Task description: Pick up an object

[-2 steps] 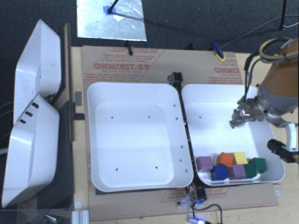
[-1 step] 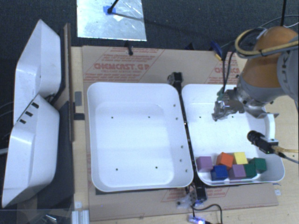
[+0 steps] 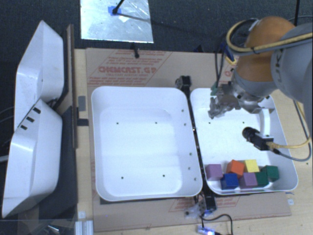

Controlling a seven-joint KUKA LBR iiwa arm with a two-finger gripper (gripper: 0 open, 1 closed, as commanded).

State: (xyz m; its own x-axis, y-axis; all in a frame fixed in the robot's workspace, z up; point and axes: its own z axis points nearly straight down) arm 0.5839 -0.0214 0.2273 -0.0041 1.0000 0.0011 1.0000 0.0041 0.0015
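Two white bins sit side by side on the table; the left bin lies bare, the right bin has open floor at its centre; small cubes of purple, orange, yellow, blue and green huddle at its six-o'clock rim; the hand hovers near twelve o'clock, grip unreadable.
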